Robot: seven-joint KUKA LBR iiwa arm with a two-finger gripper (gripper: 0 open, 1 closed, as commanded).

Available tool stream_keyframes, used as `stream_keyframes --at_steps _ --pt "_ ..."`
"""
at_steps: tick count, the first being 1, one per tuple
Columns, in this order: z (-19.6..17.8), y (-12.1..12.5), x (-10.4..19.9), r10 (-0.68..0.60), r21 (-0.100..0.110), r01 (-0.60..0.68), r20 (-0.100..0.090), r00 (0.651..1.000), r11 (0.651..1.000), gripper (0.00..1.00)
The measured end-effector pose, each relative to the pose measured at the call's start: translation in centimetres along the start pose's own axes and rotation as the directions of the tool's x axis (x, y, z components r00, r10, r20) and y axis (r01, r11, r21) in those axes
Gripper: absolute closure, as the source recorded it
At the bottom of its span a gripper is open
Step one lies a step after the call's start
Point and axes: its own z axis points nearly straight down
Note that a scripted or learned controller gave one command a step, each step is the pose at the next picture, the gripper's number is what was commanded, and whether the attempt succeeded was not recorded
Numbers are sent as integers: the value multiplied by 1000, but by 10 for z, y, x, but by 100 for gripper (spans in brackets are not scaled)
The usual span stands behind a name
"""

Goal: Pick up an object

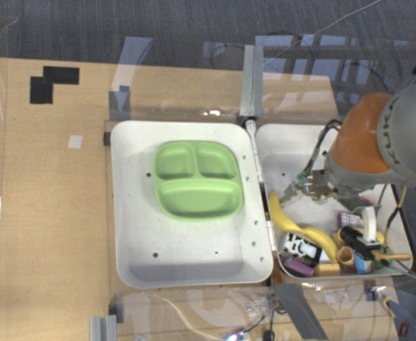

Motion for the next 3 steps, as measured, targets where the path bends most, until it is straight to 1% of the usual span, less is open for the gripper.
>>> stream_keyframes --at_steps 1,2,3 --pt "-1 -55 -47 -172 -2 172 2 985 985 0" --pt "-12 -52 -44 -173 -7 173 -1 985 985 100" --pt "-28 -45 -84 -485 9 485 -6 874 874 100"
